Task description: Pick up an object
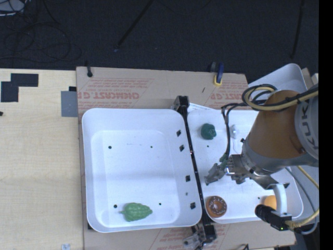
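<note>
Dark floor strewn with cables lies beyond the bench, and a cardboard sheet (156,87) with red print sits under two white bins placed side by side. Whether the gripper (214,174) is open or shut cannot be told, since its metal tip shows only as a small grey shape low over the floor of the right bin (237,204); nothing can be seen held in it. Just below that tip, near the front wall of the same bin, lies a round brown object (215,206) with a pale centre; above the tip, toward the back of the bin, sits a small dark green lump (208,131); an orange object (270,200) shows at the front right, partly behind a white and black part of the arm (276,134), whose orange band covers much of that bin. Across the black divider (190,160) between the bins, the left bin (96,139) holds a light green bumpy object (136,211) near its front wall, well apart from the gripper.
</note>
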Motion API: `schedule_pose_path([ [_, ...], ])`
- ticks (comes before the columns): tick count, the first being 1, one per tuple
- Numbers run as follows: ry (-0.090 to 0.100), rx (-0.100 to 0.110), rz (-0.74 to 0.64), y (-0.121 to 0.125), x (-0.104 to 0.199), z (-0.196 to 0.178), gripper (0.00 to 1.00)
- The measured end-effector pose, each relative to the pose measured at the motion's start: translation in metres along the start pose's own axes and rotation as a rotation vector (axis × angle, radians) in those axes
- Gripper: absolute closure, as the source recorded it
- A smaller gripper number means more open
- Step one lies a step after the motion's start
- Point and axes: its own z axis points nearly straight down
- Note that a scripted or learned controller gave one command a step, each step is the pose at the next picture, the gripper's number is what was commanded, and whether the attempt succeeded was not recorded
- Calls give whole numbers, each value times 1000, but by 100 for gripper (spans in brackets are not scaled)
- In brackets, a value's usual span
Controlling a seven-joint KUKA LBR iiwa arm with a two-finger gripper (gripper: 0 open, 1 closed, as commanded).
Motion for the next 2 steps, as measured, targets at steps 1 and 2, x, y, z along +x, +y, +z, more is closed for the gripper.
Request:
schedule_pose_path([
  [1, -3, -9, 3, 18, -36, 101, 0],
  [2, -5, -21, 0, 47, -61, -39, 0],
])
